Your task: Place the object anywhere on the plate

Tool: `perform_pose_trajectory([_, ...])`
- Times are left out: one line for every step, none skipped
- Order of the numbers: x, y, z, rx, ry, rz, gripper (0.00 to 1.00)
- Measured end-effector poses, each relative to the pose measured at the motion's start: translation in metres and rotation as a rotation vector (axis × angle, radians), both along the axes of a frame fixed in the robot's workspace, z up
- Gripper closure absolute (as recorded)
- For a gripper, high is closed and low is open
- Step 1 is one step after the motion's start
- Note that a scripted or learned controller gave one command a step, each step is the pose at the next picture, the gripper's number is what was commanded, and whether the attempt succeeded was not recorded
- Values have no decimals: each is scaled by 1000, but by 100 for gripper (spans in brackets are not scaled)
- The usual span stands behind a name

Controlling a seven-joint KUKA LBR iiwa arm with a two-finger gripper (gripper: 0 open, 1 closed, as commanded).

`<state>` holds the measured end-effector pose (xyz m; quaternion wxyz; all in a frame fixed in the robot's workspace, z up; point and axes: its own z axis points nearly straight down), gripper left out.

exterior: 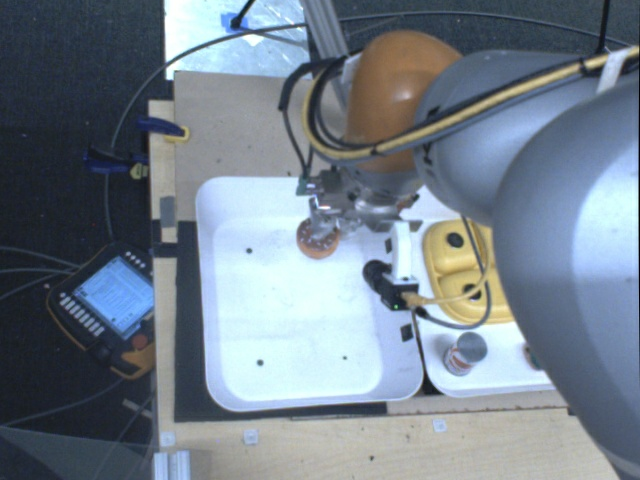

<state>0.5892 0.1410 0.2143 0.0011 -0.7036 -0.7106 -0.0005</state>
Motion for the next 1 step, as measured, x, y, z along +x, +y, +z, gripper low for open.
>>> perform_pose_trajectory([1,-3,0,-2,0,-5,0])
